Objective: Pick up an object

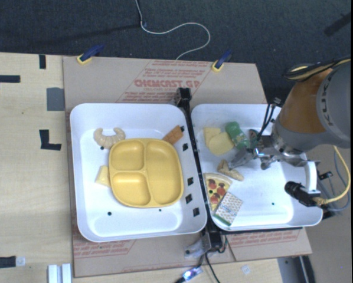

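The gripper hovered in the right bin; whether its fingers were released or clenched, I could not tell. Near the bin's left edge, the yellow toy food looked light, rigid, slippery, best pinched across its narrow sides.

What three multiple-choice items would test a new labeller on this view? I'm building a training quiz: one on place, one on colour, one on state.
1. Where does the divided plate lie?
A. left bin
B. right bin
C. on the cardboard

2. What colour is that plate?
A. green
B. yellow
C. red

3. How does the pizza slice lie?
A. flat on the bin floor
B. leaning on the plate
C. lifted by the arm

Answers:
1 A, it sits in the left bin, beside the croissant.
2 B, all its compartments are yellow.
3 A, it lies flat in the right bin, near the divider, apart from the gripper.
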Robot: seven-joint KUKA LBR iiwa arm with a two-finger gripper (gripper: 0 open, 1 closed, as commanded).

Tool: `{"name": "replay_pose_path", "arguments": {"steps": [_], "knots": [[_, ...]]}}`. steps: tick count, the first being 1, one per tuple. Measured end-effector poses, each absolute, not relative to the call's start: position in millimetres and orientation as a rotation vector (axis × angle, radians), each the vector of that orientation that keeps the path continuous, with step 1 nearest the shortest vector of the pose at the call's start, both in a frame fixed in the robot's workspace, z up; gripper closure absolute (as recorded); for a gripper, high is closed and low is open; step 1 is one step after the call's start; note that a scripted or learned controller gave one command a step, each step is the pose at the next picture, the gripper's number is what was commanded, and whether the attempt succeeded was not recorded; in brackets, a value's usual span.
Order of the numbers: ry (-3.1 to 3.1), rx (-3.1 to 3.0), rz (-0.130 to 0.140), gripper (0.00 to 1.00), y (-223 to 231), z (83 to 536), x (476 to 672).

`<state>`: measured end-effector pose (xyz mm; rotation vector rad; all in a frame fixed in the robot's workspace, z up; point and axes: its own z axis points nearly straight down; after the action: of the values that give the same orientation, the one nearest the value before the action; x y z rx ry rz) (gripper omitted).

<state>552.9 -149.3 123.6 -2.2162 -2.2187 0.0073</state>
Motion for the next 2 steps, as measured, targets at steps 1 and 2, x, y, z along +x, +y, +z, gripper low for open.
{"name": "replay_pose_path", "arguments": {"steps": [1,2], "knots": [[-2.229,-2.225,-0.01,0.0,-150.1,102.2,557.2],[-2.228,-2.223,-0.01,1.0,-148.5,109.1,556.7]]}}
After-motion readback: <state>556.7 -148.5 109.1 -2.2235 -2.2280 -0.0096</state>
